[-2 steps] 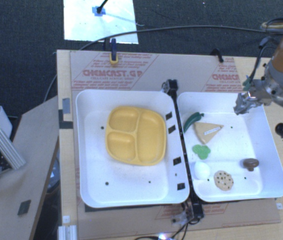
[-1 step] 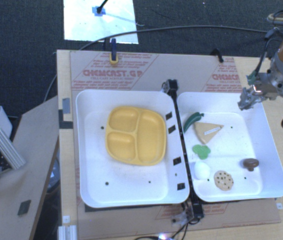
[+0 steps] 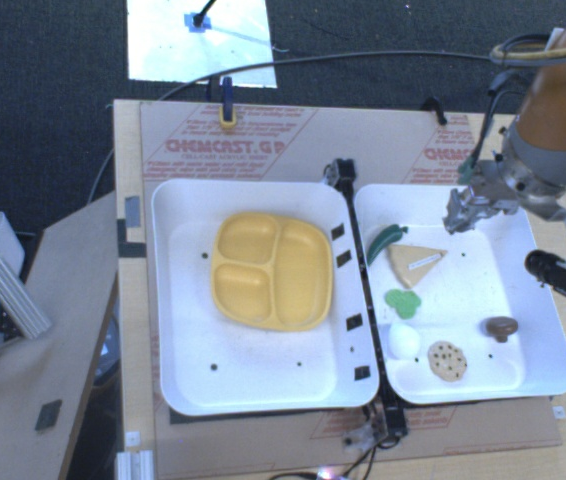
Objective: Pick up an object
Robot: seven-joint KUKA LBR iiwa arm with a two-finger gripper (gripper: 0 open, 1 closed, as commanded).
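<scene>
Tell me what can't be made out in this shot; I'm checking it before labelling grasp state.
- Gripper, camera view: small and dark over the right bin; its finger gap is unreadable.
- Arm, camera view: cut off by the right edge.
- Green piece: partly against the bin divider, shape unclear.
- Brown piece: too small to identify.

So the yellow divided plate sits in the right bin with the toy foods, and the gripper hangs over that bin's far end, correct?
Not quite. The camera view shows the yellow divided plate alone in the left bin. The toy foods lie in the right bin, and the gripper does hang over that bin's far end.
</scene>
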